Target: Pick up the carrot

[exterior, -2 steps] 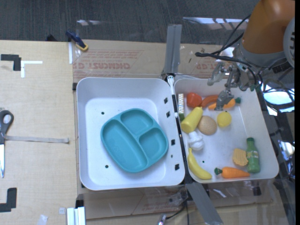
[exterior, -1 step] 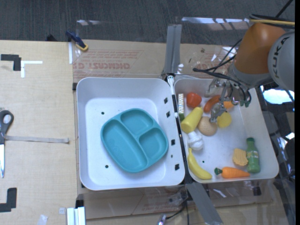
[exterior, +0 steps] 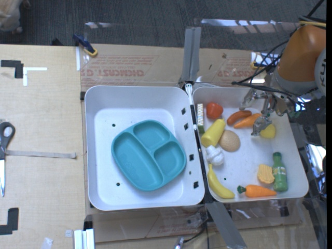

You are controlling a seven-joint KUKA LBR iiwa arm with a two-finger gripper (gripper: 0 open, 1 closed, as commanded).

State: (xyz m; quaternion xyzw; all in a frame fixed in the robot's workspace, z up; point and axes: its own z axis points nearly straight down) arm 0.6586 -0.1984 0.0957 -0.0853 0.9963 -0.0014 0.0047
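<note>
End effector (exterior: 262,119) fingers apart over right bin (exterior: 290,154), two carrots (exterior: 246,119) (exterior: 258,191), one banana (exterior: 218,184)

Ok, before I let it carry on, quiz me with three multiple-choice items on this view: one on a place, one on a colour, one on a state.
1. Where is the teal plate?
A) in the view's left bin
B) among the toy foods
C) on the bare bench

2. What colour is the bottle beside the green-topped carrot?
A) red
B) green
C) blue

3. How does that carrot lie?
A) upright on the plate
B) raised in the air
C) flat on the floor of the right bin, apart from the gripper

Answers:
1 A, the plate lies flat in the left bin.
2 B, its body is green.
3 C, it lies by the near wall while the gripper hovers towards the far end.
</note>
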